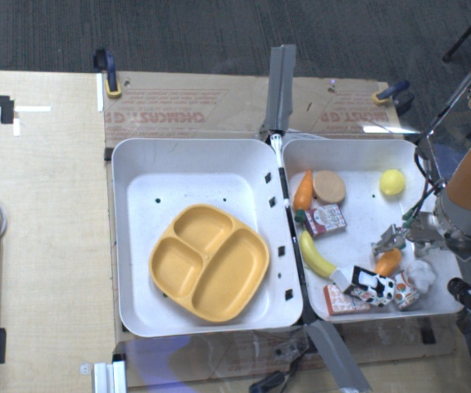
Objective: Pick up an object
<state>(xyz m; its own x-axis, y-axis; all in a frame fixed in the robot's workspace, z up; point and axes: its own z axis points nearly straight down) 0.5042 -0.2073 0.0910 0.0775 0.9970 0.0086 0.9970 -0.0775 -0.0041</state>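
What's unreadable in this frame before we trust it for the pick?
- Metal claw, camera view: small and cluttered against the right white bin; finger state unclear.
- Small orange object just under the claw: contact or grasp cannot be told.
- Black-and-white patterned item and flat red-and-white packet: overlapping, outlines and labels too small.
- Grey and orange arm: cut off by the right edge.

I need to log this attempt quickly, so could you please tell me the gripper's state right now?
Gripper: low in the right white bin, above a small orange object; open or shut cannot be told.
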